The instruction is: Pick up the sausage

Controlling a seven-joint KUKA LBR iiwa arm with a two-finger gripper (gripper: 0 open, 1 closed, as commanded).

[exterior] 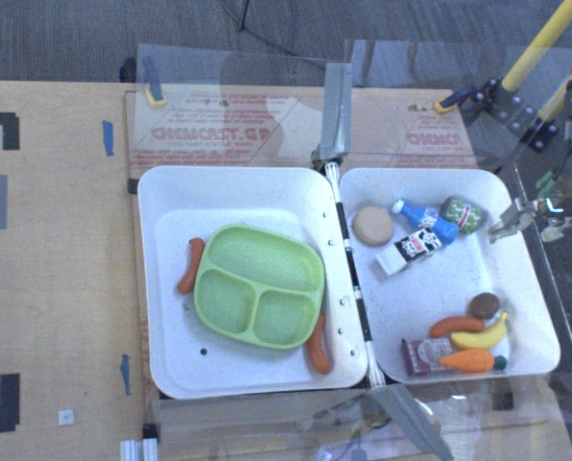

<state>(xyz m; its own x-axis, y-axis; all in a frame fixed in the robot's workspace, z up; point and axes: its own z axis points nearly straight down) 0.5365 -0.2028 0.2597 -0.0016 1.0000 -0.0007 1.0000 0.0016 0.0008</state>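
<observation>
- Left bin [161,195]: sausage [190,265] lies on the bin floor, touching the left edge of the green divided plate [259,286].
- Second sausage [318,344] is at the plate's near-right corner, by the bin wall.
- Right bin [540,301], far part: round biscuit [372,225], blue bottle [416,214], milk carton [411,248], green item [462,214].
- Right bin, near-right corner: brown ball [484,305], banana [483,334], carrot [468,360], pink packet [420,353], bunched together.
- Gripper [526,217] is over the right bin's far-right rim, well apart from both sausages. Grasp state: can't tell, too blurred. Nothing seen held.
</observation>
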